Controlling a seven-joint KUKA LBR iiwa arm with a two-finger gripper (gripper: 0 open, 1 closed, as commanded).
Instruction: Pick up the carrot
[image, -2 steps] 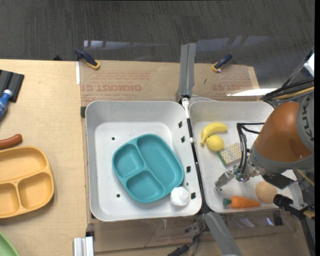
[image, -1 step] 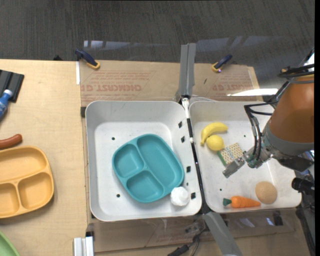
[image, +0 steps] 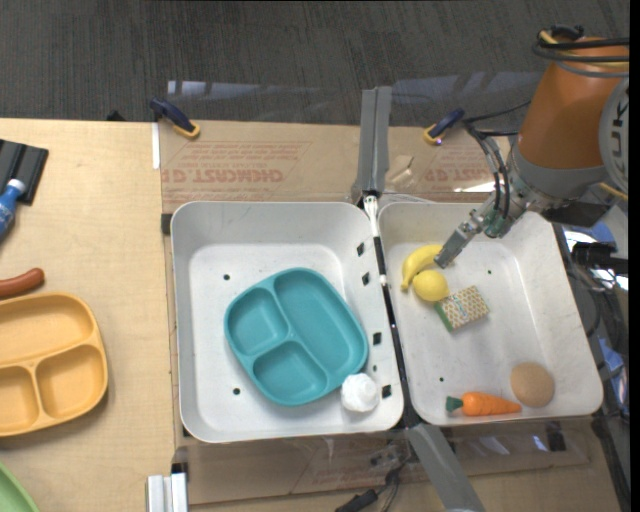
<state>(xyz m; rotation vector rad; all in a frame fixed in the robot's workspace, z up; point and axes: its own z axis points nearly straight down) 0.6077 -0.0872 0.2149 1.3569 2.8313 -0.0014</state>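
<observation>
The carrot (image: 483, 404) lies at the near edge of the right bin (image: 560, 300), beside a tan egg-like ball (image: 532, 384). The arm's gripper (image: 446, 254) hangs far off at the bin's far-left, above a banana (image: 418, 263) and lemon (image: 431, 286); whether its jaws are released or clenched cannot be told.

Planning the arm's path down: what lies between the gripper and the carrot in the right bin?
In the camera view, the lemon and a small patterned box lie between the gripper and the carrot; below the box, bare bin floor.
</observation>
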